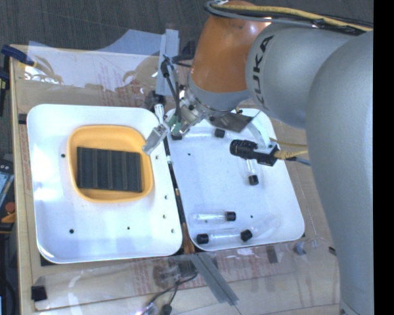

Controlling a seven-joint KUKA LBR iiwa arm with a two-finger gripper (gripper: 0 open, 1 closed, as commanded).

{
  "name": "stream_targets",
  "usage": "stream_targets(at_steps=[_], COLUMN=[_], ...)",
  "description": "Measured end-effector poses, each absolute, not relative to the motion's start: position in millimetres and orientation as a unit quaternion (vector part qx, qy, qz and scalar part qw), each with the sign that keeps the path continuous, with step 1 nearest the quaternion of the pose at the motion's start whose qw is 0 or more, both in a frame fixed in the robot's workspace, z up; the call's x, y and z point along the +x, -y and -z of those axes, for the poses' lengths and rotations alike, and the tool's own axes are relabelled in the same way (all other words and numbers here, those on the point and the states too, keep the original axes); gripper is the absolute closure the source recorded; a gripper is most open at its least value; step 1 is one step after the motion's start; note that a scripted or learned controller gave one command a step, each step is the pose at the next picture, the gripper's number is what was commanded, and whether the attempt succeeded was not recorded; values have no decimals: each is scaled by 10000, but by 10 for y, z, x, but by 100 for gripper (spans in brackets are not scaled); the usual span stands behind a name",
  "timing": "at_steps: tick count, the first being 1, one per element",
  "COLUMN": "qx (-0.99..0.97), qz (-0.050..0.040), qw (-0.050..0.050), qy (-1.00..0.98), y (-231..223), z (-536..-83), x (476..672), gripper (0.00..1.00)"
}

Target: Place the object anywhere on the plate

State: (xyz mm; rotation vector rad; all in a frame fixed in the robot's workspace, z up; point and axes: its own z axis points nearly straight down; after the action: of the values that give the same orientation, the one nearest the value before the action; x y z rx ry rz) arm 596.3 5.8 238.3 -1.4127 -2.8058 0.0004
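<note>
Plate (111,136), yellow with dark ribbed insert, sits in left bin (85,241). Gripper (159,133) hangs over seam between bins, just beside plate's right rim; whether it holds anything, cannot tell. Clear capped tubes (213,218) lie at right bin's (282,195) near edge, well apart. Risk: release this close to rim could drop object onto bin floor.
</note>
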Motion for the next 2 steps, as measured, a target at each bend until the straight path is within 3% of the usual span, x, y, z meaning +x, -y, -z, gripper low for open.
stream_targets(at_steps=[2], qx=[-4497], qz=[-1], qw=[1], qy=[8932], y=[-58], z=[-2383], x=[5963], gripper=[0])
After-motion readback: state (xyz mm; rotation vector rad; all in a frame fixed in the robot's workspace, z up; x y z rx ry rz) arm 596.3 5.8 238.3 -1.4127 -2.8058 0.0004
